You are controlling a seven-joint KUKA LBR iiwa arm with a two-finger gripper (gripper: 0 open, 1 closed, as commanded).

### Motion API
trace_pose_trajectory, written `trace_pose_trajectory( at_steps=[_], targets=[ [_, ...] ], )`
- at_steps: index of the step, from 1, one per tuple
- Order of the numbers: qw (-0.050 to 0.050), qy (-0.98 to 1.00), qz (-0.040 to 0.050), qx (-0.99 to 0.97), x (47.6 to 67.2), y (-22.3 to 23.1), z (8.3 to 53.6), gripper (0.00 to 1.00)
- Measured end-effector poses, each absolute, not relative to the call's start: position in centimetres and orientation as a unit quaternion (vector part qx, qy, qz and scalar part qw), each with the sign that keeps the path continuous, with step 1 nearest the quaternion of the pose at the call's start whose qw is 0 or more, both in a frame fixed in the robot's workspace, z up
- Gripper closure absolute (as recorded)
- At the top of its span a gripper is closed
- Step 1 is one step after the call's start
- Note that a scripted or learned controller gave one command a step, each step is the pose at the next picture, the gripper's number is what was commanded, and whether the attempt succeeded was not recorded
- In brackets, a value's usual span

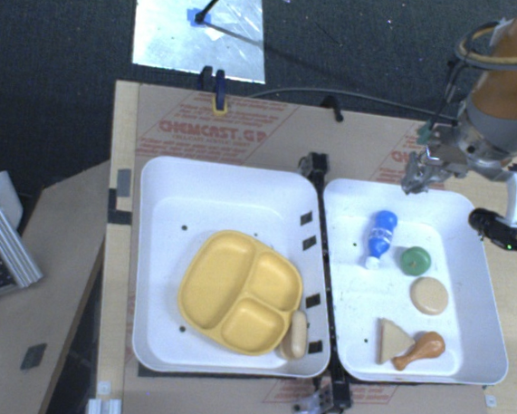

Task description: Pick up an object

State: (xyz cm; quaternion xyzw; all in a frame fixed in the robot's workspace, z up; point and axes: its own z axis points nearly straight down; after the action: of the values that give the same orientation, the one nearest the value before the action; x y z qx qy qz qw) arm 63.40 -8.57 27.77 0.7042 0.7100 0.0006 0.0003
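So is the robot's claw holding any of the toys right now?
No, nothing sits between its tips. The claw hangs above the back rim of the right bin, and the blue bottle lies loose inside.

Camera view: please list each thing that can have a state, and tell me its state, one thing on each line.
Claw: above the far rim of the right bin, holding nothing.
Blue bottle: lying on its side in the right bin.
Green round piece: resting flat.
Beige round piece: resting flat.
Drumstick: lying beside a pale wedge.
Yellow tray: right way up in the left bin, with nothing in its compartments.
Small bread roll: lying against the tray's edge.
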Motion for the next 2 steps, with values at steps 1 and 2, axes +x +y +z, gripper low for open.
trace_pose_trajectory(
  at_steps=[1,2],
  targets=[
    [-0.001,0.710,0.0006,0.704,62.1,-3.5,25.8,1.00],
    [0.000,0.710,0.0003,0.705,60.4,0.9,24.1,1.00]
  ],
)
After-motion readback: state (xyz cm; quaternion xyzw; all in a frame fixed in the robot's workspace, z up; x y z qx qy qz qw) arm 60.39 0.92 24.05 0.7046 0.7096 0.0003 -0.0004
